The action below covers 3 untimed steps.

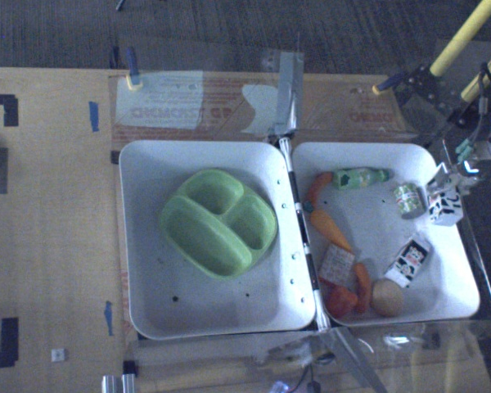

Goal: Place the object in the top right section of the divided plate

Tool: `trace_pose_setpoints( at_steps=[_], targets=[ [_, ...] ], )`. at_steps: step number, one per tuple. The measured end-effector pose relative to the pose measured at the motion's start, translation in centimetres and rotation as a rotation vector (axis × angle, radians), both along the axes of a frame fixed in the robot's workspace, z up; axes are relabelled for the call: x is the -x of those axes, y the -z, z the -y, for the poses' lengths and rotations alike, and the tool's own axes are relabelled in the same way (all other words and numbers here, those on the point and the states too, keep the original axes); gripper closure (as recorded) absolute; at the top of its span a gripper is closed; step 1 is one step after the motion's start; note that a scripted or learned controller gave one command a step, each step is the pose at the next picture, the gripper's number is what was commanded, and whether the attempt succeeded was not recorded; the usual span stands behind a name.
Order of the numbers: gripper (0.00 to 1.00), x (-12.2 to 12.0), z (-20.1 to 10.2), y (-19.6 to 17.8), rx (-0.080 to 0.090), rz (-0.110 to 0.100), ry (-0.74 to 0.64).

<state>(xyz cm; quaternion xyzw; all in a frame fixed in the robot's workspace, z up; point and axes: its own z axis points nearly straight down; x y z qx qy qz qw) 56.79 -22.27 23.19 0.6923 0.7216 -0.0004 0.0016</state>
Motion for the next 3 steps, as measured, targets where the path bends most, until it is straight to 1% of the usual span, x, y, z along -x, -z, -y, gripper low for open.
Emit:
trace_pose_setpoints(
  at_steps=[1, 2, 3],
  targets=[
    [1.00, -5.1, -6.7, -0.1, -0.001, 0.002, 0.083],
    [1.00, -4.1, -15.6, 1.5, -0.003, -0.004, -0.044],
    [1.00, -5.3, -21.3, 1.1, -0.002, 0.001, -0.109]
  ],
)
